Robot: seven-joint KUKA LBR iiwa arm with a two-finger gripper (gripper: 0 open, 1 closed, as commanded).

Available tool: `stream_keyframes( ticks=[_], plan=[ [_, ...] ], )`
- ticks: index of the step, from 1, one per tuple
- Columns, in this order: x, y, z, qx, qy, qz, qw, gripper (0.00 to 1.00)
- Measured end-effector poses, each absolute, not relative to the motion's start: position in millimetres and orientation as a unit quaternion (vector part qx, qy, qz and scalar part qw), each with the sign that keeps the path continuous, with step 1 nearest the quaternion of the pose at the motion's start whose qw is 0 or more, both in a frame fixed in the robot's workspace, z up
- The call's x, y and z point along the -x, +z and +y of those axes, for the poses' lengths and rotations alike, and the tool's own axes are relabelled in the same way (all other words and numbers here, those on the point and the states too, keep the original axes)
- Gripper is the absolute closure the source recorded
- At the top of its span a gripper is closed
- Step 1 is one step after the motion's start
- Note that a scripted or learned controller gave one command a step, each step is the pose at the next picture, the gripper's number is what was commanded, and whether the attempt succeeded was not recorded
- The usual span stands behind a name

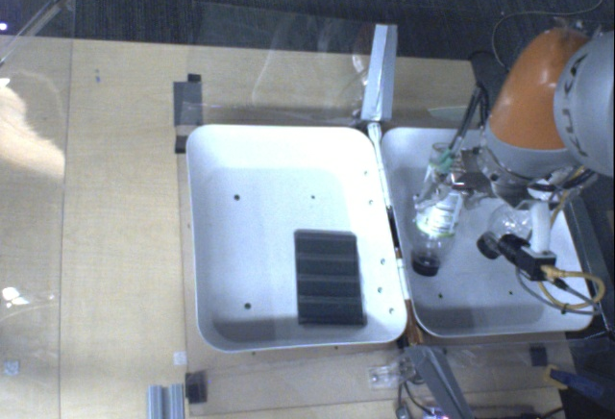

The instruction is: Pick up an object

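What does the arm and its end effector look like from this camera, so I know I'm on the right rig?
The grey KUKA arm has a rounded orange band above the wrist. Thin dark cables run down beside it to the metallic end effector, and a yellowish cable loop trails below near a black cylindrical fitting.

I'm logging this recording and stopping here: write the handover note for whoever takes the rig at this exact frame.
Gripper: down in the right bin, at the upper end of a clear plastic bottle; whether it has closed on it cannot be made out.
Clear plastic bottle: in the right bin's left part, its dark cap toward the near edge; cannot tell if it is lifted.
Black ribbed block: flat in the left bin, near its front right corner, away from the arm.
Done: arm brought to the bottle.
Left: confirm a grasp and lift an object clear of its bin.
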State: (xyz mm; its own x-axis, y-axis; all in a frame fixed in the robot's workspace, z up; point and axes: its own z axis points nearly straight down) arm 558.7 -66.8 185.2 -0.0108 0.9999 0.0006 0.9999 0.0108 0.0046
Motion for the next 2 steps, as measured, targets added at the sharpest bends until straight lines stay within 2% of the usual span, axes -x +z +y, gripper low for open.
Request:
stream_keyframes(
  ticks=[1,2],
  plan=[
    [-558.9,117.5,-139.4,-0.781,0.0,0.624,0.0,1.0],
    [-593.0,185.4,-100.8,-0.738,0.001,0.675,0.001,1.0]
  ],
)
